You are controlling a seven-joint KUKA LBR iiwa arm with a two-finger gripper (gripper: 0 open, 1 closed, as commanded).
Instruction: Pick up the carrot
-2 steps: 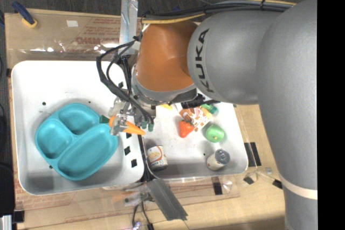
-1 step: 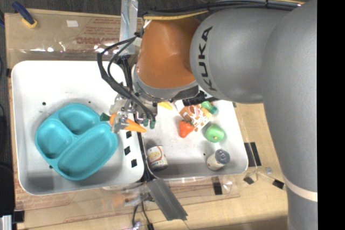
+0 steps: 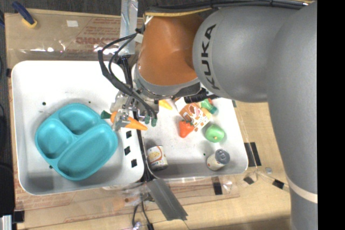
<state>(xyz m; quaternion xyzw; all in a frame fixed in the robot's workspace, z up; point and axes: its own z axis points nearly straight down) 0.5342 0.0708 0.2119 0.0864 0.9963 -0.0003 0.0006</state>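
Gripper (image 3: 131,115) over the divide between 2 bins, carrot (image 3: 133,124) between its closed fingers, teal plate (image 3: 75,140) in left bin (image 3: 32,83), can (image 3: 156,157) nearby

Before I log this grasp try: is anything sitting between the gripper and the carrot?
Nothing visible is in the way. The gripper is right at the carrot, over the wall between the two bins. The teal plate lies just to the left and the small can below, both clear of it.
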